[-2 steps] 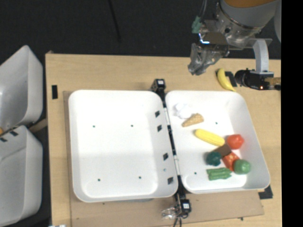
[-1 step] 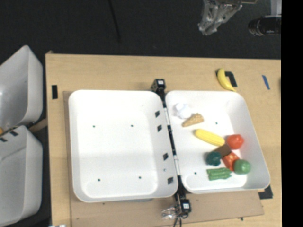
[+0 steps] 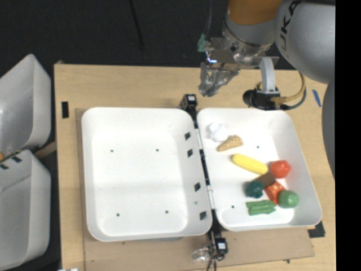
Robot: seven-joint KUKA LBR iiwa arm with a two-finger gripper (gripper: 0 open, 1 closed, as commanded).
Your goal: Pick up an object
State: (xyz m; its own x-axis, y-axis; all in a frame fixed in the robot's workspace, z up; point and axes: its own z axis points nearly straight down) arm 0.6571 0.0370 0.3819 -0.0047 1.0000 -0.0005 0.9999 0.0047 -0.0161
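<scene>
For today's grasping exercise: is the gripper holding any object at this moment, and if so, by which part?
Nothing is held. The gripper hangs above the bench behind the right bin, with nothing between its fingers; the toys, such as the yellow banana, lie in that bin.

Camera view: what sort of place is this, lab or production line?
Likely a robot grasping lab: a wooden bench bears two white bins, toy food like the yellow banana fills the right one, and the gripper hangs above.

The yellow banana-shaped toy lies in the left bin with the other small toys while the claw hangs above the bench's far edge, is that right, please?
Not quite: the camera view shows the yellow banana-shaped toy in the right bin, with the other small toys. The claw does hang above the bench's far edge.
</scene>
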